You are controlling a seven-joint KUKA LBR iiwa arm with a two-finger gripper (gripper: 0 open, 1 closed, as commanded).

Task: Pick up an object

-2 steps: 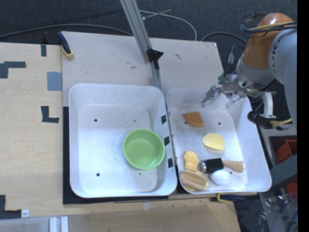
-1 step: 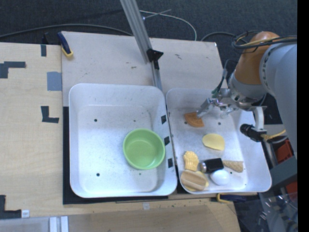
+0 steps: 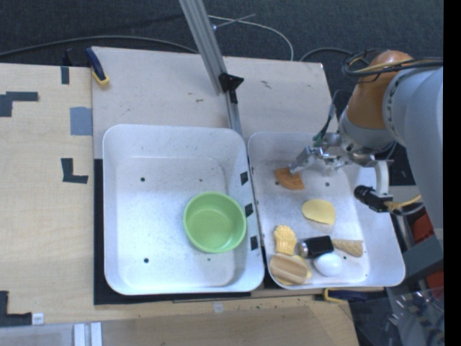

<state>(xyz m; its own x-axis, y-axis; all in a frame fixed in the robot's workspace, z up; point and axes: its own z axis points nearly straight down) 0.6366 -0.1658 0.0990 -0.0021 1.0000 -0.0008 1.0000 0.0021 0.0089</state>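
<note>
An orange-brown snack piece (image 3: 289, 179) lies in the right bin (image 3: 382, 265), near the top and a bit to the left. The gripper (image 3: 299, 163) is right above it, and its tip touches the top edge of the piece. I cannot tell how the gripper is set, because it is small and blurry. Nothing can be seen held in it.

The grey arm (image 3: 403, 114) comes in from the right, with its orange band (image 3: 367, 96) just above the wrist.

Lower in the same bin lies a pale yellow chip (image 3: 318, 211), apart from the orange piece. Below that, a group sits close together near the front wall. There is a yellow bumpy thing (image 3: 285, 239), a small black thing (image 3: 315, 246), a white egg-like thing (image 3: 329, 264), a tan bun shape (image 3: 289, 269) and a tan wedge (image 3: 349, 248). The black thing touches the white one.

The left bin (image 3: 130, 150) sits just beside the right bin. A green bowl (image 3: 214, 222) stands in it, upright, near the right side.

Both bins rest on the bench (image 3: 43, 157). A grey metal pole (image 3: 205, 38) slants across the top of the bench, and thin cables (image 3: 245, 24) lie on the dark floor behind.
</note>
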